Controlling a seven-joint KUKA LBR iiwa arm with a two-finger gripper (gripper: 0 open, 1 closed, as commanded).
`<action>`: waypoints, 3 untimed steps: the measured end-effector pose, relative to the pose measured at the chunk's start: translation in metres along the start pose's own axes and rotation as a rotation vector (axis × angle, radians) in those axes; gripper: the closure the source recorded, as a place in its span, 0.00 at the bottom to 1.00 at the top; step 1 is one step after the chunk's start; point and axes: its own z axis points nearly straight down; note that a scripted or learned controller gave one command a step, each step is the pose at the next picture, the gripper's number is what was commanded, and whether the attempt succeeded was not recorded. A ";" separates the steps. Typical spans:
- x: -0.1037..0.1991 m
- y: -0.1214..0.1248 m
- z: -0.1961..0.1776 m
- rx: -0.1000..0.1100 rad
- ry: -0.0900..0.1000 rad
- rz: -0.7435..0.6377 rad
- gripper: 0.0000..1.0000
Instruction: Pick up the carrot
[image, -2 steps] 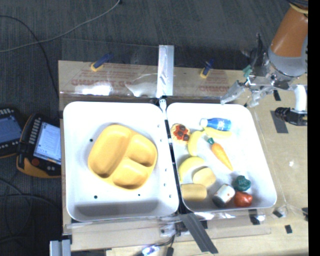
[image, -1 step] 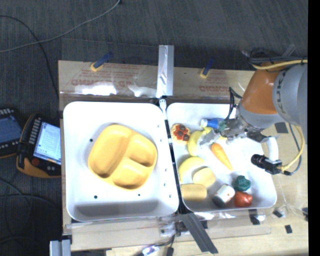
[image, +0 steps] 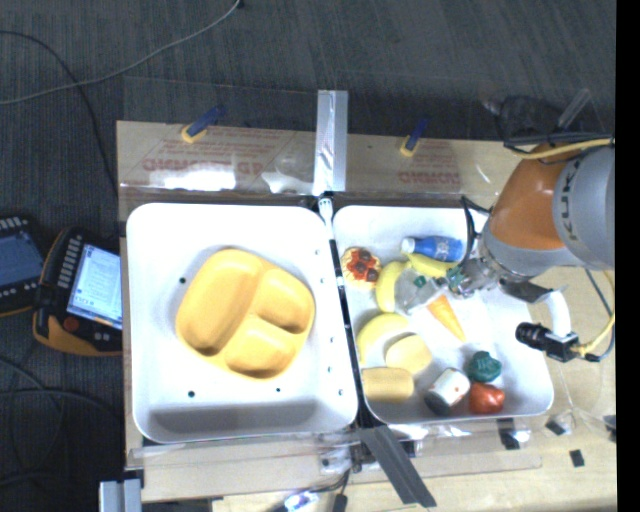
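Looking into the right bin (image: 540, 400), you see the gripper (image: 462, 280) at the carrot (image: 447, 315) near the far edge; its grip cannot be told, with toys crowding the left.

Grey arm (image: 585, 215) with orange band reaching in from the right, pincer (image: 462, 280) low, angled leftward.

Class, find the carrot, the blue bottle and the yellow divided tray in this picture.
carrot (image: 447, 316), camera view, middle of its orange cone
blue bottle (image: 437, 247), camera view, centre of its blue body
yellow divided tray (image: 245, 311), camera view, ridge between its compartments
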 end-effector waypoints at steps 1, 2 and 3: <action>-0.034 -0.049 -0.002 -0.006 -0.004 -0.305 0.00; -0.047 -0.011 0.000 -0.003 -0.003 -0.378 0.00; -0.047 -0.009 -0.011 -0.008 -0.003 -0.378 1.00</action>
